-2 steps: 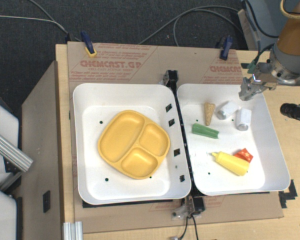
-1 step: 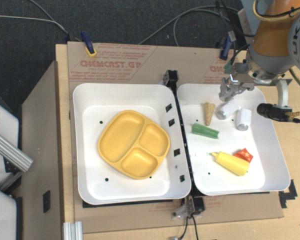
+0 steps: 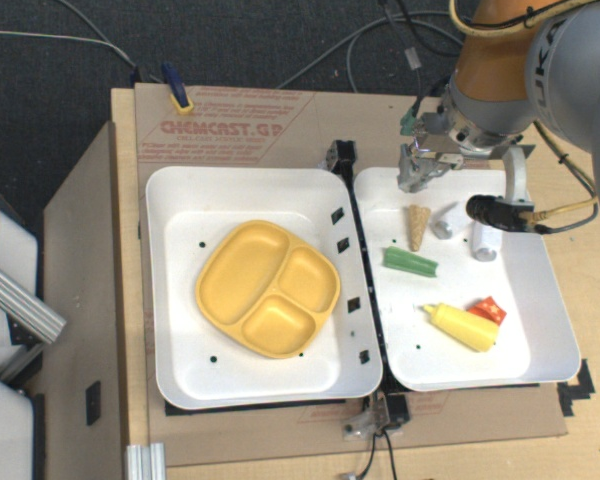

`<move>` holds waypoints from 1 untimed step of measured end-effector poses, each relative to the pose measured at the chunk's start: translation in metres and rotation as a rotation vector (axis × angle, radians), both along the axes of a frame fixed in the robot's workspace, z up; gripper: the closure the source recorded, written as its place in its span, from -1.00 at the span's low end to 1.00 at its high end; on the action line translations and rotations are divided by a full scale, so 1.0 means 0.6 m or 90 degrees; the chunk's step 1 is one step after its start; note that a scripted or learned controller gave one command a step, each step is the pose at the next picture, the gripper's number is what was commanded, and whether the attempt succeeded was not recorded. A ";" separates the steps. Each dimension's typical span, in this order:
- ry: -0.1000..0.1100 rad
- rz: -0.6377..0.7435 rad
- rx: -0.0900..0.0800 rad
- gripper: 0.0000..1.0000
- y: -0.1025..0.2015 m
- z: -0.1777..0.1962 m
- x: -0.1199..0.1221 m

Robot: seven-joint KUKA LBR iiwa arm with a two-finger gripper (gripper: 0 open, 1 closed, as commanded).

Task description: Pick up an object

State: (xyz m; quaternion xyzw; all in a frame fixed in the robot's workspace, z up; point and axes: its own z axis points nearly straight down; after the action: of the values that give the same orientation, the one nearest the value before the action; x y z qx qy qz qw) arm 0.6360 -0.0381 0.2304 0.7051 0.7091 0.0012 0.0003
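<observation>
While your gripper (image 3: pixel 417 173) hovers, fingers apparently parted and empty, note the cone (image 3: pixel 418 227) just below, long axis pointing back toward the jaws.

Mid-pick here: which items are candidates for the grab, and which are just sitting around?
Candidates, all in the right bin, near the gripper:
cone
green block
mustard bottle
red piece
grey piece
white cup

Just lying about:
yellow tray in the left bin
cardboard sheet
cables
</observation>
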 end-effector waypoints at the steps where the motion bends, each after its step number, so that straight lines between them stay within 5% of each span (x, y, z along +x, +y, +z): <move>1: 0.000 0.000 0.000 1.00 0.078 0.007 0.001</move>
State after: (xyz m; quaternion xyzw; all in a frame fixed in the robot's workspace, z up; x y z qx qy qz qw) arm 0.6366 0.0090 0.2344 0.7052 0.7090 0.0011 0.0001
